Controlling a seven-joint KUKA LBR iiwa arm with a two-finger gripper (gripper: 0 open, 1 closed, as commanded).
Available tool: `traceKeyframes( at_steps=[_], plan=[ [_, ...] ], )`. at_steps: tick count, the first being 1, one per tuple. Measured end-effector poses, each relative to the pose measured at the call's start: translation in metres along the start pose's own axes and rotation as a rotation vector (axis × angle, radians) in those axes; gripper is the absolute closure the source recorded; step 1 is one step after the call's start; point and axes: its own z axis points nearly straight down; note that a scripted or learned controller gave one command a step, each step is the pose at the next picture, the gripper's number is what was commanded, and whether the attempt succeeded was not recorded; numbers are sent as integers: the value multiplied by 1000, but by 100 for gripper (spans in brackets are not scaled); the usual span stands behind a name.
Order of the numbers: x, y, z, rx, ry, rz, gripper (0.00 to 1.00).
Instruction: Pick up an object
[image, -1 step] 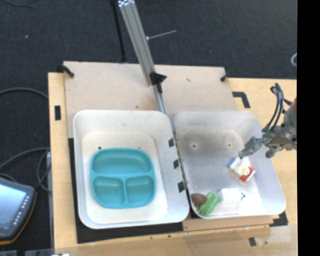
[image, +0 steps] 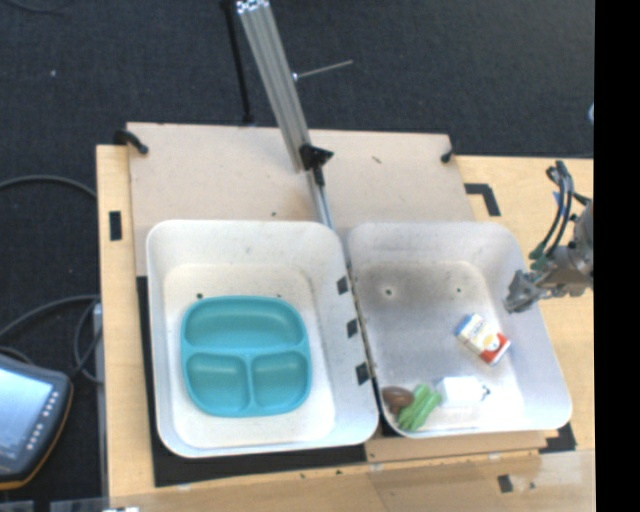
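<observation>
So we judge this the approach step: our gripper (image: 522, 292), grip state unclear and holding nothing visible, must drop toward the white-and-red carton (image: 482, 338) at its seven o'clock.

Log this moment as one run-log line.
gripper: over right bin's right rim, holding nothing seen | right bin: red-white carton, white block, green item, brown item | left bin: teal tray

A: Any writing you can read here?

B: None. The carton (image: 482, 338) in the right bin (image: 420, 262) has red and blue print, but it is too small and blurred to make out.

A: And the pendant (image: 28, 420) at the left edge?

B: Its screen shows nothing legible.
</observation>
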Motion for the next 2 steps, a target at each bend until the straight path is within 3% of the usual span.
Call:
traceKeyframes(
  at_steps=[1,2],
  plan=[
    [29,-7,106,13,5,2,100],
    [84,-30,99,7,5,-10,100]
  ],
)
